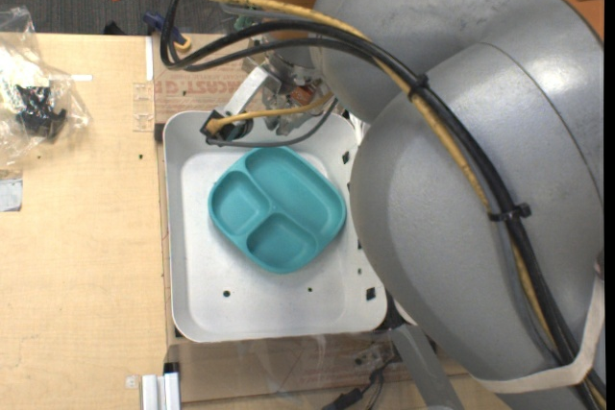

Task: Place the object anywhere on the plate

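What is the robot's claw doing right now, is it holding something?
Gripper: cannot be told; it sits above the teal plate, half hidden by the arm.

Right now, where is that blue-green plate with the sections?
The teal plate lies flat in the middle of the white bin, left of the big grey arm and just below the gripper area at the bin's top edge.

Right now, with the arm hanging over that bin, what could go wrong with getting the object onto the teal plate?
1. The arm covers much of the bin, so the camera may not confirm a placement.
2. The yellow and black cables loop near the gripper and might snag.
3. The teal plate lies loose and has three compartments; a drop on a divider ridge could tip or roll off.
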Robot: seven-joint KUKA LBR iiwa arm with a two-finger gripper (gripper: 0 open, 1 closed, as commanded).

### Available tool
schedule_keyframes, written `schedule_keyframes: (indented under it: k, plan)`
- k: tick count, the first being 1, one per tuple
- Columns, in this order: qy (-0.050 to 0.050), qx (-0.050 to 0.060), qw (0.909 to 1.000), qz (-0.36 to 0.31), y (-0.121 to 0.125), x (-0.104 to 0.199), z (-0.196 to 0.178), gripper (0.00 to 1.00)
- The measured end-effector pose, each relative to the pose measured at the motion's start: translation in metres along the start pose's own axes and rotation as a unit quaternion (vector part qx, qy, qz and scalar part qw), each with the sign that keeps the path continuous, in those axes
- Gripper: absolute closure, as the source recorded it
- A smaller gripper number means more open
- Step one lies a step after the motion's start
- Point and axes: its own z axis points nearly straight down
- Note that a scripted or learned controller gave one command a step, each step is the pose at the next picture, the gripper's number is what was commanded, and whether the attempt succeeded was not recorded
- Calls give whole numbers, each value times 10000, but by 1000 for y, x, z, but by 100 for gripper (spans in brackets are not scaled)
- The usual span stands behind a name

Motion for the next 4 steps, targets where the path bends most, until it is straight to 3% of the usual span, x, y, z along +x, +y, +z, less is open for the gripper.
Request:
schedule_keyframes:
  k: [1, 2, 3, 4]
  plan:
    - [74, -24, 9974, -721, -39, -10, 109, 100]
    - [-3, 7, 9945, -1049, -17, -106, 28, 100]
    - [7, 9, 9984, -572, -75, -123, 134, 100]
    - [6, 9, 9683, -2500, 4, -131, 134, 100]
